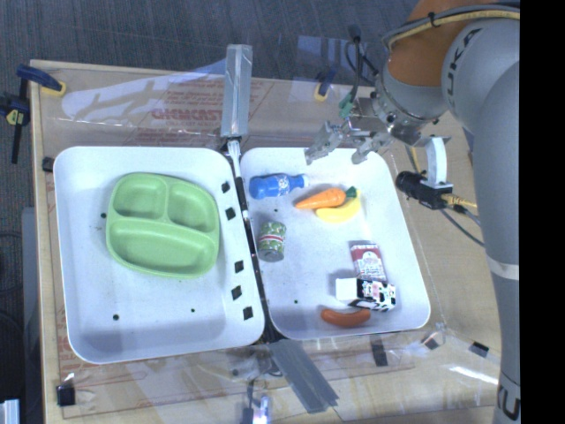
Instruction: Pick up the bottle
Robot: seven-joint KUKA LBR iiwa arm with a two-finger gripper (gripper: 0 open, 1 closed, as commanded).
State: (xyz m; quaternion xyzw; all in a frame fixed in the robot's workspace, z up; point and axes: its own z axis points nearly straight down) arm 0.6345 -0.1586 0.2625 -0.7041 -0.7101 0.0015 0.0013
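Fingers spread wide, nothing between them, as the gripper hung over the right bin's far rim. The bottle lay just below-left, carrot and banana beside, can nearer.

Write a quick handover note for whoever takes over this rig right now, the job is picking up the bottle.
Gripper: open, holding nothing, hovering over the far rim of the right bin.
Bottle: blue, lying on its side at the right bin's far left corner, beside the carrot; untouched.
Done: nothing grasped yet.
Left: move left to the bottle, descend, close on it, lift.
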